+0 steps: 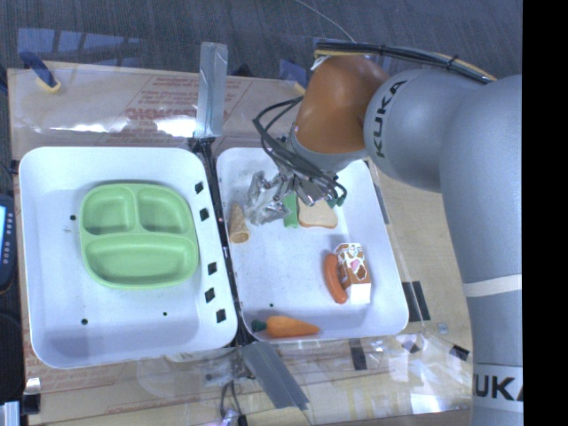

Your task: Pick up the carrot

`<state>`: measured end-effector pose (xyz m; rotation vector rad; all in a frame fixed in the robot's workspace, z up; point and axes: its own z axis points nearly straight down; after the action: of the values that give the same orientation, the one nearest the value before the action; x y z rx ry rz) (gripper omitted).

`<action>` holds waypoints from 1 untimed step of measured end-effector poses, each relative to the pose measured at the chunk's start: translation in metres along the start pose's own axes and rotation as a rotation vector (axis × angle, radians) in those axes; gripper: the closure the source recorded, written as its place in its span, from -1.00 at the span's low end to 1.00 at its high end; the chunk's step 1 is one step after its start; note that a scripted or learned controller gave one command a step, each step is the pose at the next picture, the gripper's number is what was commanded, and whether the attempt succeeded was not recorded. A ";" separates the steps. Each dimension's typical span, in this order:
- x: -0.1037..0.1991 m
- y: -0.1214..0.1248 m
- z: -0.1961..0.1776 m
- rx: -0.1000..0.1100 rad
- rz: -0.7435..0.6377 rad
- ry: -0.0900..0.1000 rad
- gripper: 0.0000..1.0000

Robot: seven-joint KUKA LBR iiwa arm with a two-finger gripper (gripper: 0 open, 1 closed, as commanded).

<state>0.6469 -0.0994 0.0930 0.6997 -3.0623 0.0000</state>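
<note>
The orange carrot with a green top (287, 327) lies flat by the near wall of the right white bin (390, 300). The grey arm's silver gripper (269, 199) hangs low at that bin's far end, well apart from the carrot; I cannot tell how its jaws stand.

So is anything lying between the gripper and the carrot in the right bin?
Nothing visible blocks it. The gripper hovers at the bin's far end; the carrot lies against the near wall, with bare floor between. The hot dog and small carton lie off to the side.
</note>
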 end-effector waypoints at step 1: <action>-0.047 0.070 -0.103 0.004 -0.312 -0.008 1.00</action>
<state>0.6587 -0.0156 0.1963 1.1702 -2.9245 0.0031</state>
